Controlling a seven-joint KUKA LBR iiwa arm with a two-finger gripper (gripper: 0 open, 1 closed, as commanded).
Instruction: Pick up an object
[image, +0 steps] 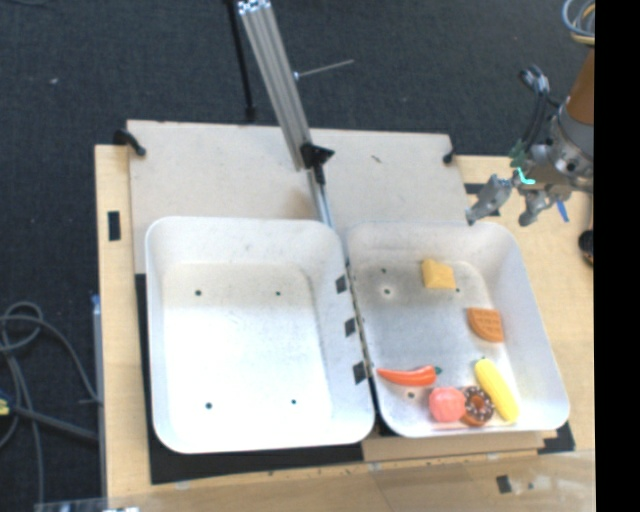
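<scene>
1. In the camera view, the two-finger metal tool (510, 203) hangs above the far right corner of the right white plastic bin (528, 300). Its two fingers are spread apart and nothing is between them. I think it waits up there so it can come down on a toy.
2. All the toys to pick lie in the right bin. The yellow square block (438, 274) sits alone near the far side, closest to the tool.
3. The orange round cookie-shaped toy (486, 323) lies just beside the right wall, so a finger has little room there.
4. The red chili pepper toy (407, 376), the pink ball (447, 405), the dark sprinkled donut toy (478, 406) and the yellow banana-shaped toy (496, 389) crowd the near corner. The ball, donut and banana touch or nearly touch.
5. The block has bare floor all around it, so I think it is the easiest to grab.
6. The left white plastic bin (160, 300) sits beside the right one on the tan wooden worktop (115, 200).
</scene>
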